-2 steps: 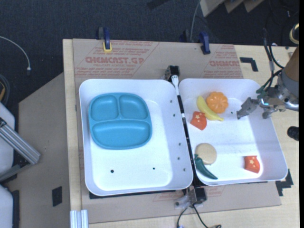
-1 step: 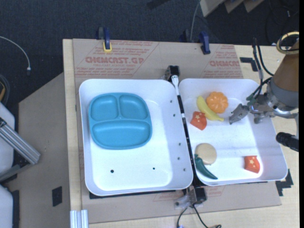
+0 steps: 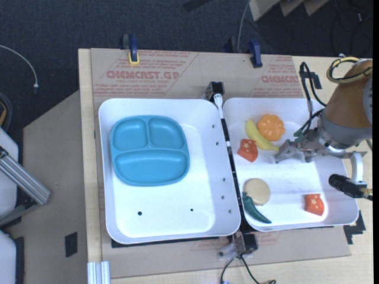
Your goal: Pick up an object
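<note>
While the arm [image 3: 349, 108] reaches in from the right over the right bin [image 3: 296, 185], its gripper [image 3: 288, 152] hangs low above the bin's upper middle, pointing toward the left. Whether the gripper is spread or pressed together cannot be told from this slanted view, and nothing can be seen pinched in it.

Several toy foods lie in the right bin. Just left of the gripper tip rests a yellow banana [image 3: 259, 135], slim and curved, running diagonally, with a round orange pumpkin-like fruit [image 3: 271, 126] touching its upper right side. Below the banana's left end sits a small red piece with a pale spot, likely a strawberry [image 3: 248, 150]. Farther down, near the bin's left wall, a tan round cookie-like disc [image 3: 257, 190] lies with a dark green pepper [image 3: 255, 208] curving along its lower left edge. Another red piece [image 3: 314, 203], with an orange patch, sits alone toward the lower right corner, well apart from the rest.

The left bin [image 3: 166, 218] holds a blue divided plate [image 3: 150, 150] with three compartments, set in its upper left part. Both bins rest on a brown board [image 3: 177, 70] printed with red lettering, clamped at the top edge by two blue clamps [image 3: 131, 46].
</note>
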Controlling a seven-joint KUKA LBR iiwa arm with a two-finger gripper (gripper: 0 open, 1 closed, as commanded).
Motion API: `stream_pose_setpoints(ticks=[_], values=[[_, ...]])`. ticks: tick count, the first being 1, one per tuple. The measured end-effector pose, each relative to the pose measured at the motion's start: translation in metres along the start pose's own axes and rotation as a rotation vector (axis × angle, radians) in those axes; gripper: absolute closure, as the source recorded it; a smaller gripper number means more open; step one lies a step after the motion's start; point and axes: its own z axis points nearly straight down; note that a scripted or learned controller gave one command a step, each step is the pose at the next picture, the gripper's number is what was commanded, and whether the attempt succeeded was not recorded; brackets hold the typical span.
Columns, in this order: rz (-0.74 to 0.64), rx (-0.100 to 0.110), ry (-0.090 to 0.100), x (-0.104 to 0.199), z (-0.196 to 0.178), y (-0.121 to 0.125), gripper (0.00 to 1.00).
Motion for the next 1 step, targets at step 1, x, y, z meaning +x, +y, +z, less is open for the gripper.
stream_pose_setpoints(ticks=[1], values=[[0.001,-0.009,-0.004,-0.0009,-0.0149,0.0018,1.00]])
